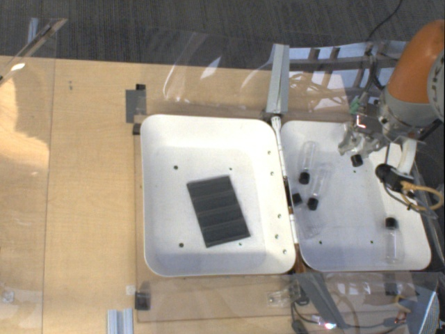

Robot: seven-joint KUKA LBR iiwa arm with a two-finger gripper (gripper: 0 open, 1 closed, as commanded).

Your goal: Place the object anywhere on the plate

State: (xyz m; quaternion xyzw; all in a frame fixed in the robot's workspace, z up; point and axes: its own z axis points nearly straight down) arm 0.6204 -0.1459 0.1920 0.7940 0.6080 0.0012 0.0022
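A dark grey ribbed plate (218,211) lies flat, slightly turned, in the middle of the left white bin (160,186). Several clear vials with black caps lie in the right white bin (348,256): one (306,160) near its left wall, another (318,186) just below it, and one (392,241) by the right front corner. My gripper (353,147) hangs over the back part of the right bin, right of the two left vials and far from the plate. A small black piece (357,160) sits just under it; whether it is a cap or part of the gripper is unclear.
A grey metal divider post (278,78) stands behind the seam between the bins. Cables (403,183) hang from the wrist over the right bin's right side. A loose black cap (296,199) lies beside the left wall of the right bin. Wooden benchtop (69,186) spreads to the left.
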